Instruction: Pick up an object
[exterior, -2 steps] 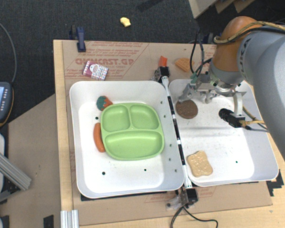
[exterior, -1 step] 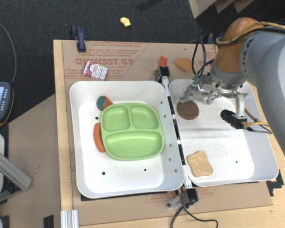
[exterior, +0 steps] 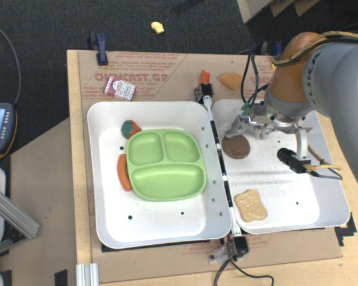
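Brown cardboard point(exterior: 144, 70) reads perhaps "CHEMCAST"; gripper point(exterior: 246, 126) above brown disc point(exterior: 235, 147), closure unclear.

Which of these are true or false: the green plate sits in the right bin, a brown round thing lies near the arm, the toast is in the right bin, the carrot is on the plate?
The green plate sits in the right bin: false, it is in the left bin.
A brown round piece lies near the arm: true.
The toast-like piece is in the right bin: true.
The orange carrot-like piece is on the plate: false, it lies beside it.
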You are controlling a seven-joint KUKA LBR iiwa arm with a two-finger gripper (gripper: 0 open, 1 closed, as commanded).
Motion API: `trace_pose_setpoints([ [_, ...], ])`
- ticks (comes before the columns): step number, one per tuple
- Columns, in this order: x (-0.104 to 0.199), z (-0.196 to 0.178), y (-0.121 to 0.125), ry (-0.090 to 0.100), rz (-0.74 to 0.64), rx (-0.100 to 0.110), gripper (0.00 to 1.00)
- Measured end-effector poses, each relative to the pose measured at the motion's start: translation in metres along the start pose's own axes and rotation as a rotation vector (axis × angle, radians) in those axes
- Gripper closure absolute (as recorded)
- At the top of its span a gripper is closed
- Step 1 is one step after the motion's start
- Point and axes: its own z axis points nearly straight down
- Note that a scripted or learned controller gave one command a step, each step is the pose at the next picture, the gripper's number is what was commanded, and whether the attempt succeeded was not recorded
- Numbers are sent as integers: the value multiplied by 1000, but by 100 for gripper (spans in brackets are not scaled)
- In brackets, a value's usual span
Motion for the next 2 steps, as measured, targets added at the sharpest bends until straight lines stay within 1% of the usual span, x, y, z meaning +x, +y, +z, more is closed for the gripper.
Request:
trace_pose_setpoints([
  [1, -27, 0, -75, 1, 4, 2, 0],
  [2, -12, 0, -102, -1, 1, -2, 0],
])
